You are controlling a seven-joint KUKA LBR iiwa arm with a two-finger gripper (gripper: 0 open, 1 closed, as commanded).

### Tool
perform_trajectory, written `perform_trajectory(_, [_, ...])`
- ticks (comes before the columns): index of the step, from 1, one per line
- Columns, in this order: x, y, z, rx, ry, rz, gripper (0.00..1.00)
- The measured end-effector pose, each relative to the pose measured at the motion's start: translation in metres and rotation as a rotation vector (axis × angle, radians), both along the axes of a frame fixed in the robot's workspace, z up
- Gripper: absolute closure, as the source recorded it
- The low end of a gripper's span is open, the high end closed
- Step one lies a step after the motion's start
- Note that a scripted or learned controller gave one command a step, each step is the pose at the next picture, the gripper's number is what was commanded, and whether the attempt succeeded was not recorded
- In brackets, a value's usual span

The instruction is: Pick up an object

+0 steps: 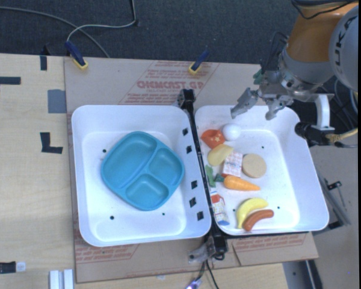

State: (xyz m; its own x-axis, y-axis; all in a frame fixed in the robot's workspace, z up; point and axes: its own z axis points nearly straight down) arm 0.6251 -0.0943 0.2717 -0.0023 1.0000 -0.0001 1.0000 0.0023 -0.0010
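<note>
Cardboard covers the table (168,83); toys crowd the right bin (289,161). At its twelve o'clock rim, the claw (259,106) hangs spread, empty: descending, it may nudge the egg (231,131) aside.

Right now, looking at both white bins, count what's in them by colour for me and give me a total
Blue: 1, divided plate
Red: 2, tomato, sausage
White: 1, egg
Yellow: 2, banana, potato
Orange: 1, carrot
Tan: 1, round biscuit
Mixed colours: 2, carton, bottle
Total: 10
</note>
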Motion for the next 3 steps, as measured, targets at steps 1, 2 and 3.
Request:
perform_trajectory(1, [0.011,0.028,-0.089,0.001,0.003,0.000,0.00])
perform_trajectory(2, [0.042,-0.002,-0.172,-0.002,0.003,-0.002,0.00])
perform_trajectory(3, [0.042,-0.001,-0.162,-0.001,0.005,-0.001,1.00])
